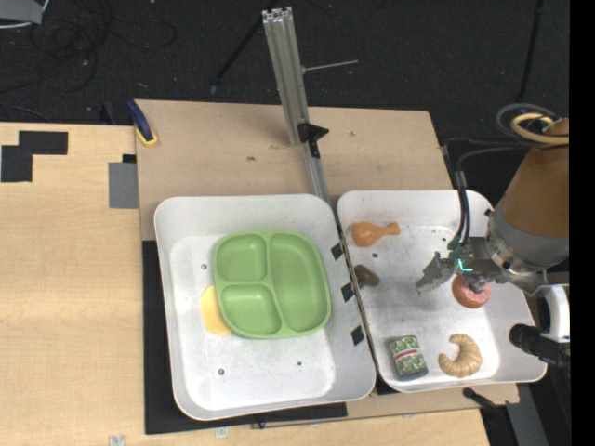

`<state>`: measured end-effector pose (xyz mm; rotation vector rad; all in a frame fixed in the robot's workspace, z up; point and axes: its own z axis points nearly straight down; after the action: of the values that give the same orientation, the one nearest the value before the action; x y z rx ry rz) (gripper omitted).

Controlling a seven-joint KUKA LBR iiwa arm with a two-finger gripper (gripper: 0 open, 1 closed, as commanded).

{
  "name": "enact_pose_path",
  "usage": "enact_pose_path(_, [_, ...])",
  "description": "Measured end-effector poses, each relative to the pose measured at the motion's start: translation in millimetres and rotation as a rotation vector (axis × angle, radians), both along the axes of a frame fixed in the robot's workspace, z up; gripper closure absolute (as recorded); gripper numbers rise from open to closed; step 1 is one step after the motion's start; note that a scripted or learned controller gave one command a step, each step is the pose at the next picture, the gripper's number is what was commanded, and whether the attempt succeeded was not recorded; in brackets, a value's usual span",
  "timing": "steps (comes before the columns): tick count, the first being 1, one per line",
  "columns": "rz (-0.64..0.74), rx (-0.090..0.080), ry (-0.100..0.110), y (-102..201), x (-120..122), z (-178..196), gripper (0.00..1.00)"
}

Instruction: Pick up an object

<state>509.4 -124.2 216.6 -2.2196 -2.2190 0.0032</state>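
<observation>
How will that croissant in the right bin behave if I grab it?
The croissant looks like a rigid toy, so probably stiff and light. Its curved, ridged shape may slip or pivot if pinched at a tapered end. It lies near the bin wall, which may crowd the approach.

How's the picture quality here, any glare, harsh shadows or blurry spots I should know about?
Camera view: lighting is even and soft, with faint shadows under the green divided plate and the croissant. The white bins look bright but not blown out. The floor beyond the bench is nearly black, hiding detail. The gripper looks slightly soft, so its jaws are hard to read.
</observation>
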Motion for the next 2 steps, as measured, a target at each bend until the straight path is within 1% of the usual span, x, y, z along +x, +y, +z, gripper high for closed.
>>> enact_pose_path(1, [0.000, 0.000, -0.002, -0.1, 0.5, 0.8, 0.00])
enact_pose_path(2, [0.000, 0.002, 0.005, 3.1, -3.7, -62.9, 0.00])
